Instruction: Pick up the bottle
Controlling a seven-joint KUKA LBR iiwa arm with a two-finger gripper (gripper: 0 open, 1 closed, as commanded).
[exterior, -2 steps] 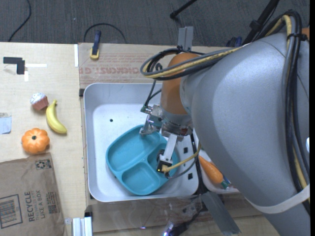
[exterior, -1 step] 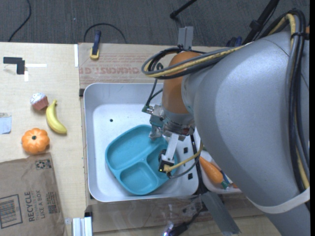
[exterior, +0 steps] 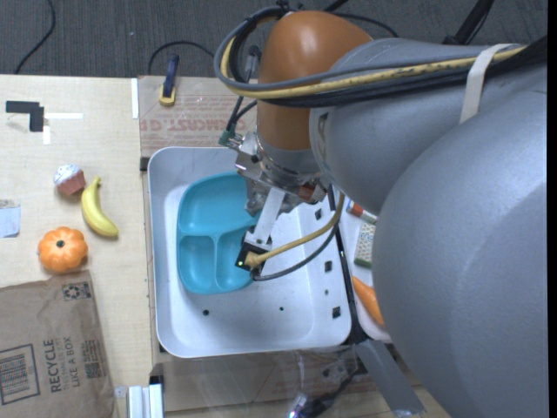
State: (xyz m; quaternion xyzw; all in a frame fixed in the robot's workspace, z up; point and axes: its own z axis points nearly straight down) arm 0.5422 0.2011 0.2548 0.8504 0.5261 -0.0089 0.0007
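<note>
Start at the table's near left corner, where a flat cardboard box (exterior: 48,347) printed with a recycling mark lies, and just beyond it a small pumpkin (exterior: 63,249), a banana (exterior: 97,209) and a cupcake (exterior: 70,181) sit along the left side, all well apart from the work. In the left bin (exterior: 261,320) a blue divided plate (exterior: 204,242) fills the far left part, and the near half of that bin is bare white. The gripper (exterior: 259,200) hangs below the orange band over the plate's far right rim; the wrist hides its tip, so you cannot tell whether it is wide or narrow, and nothing can be seen held in it. Your best guess for the bottle (exterior: 360,233) is the sliver showing in the right bin (exterior: 364,322), tight against the wall shared with the left bin: a red patch at its far end and a speckled greenish side below, the rest hidden under the arm. Too little shows to be sure. If that is it, it lies across the shared wall from the gripper, toward the arm's own side, and its long axis seems to run near to far along that wall. An orange thing (exterior: 367,301) lies just nearer in the same bin. At the table's far edge a blue and yellow clamp (exterior: 168,81) rests.
</note>
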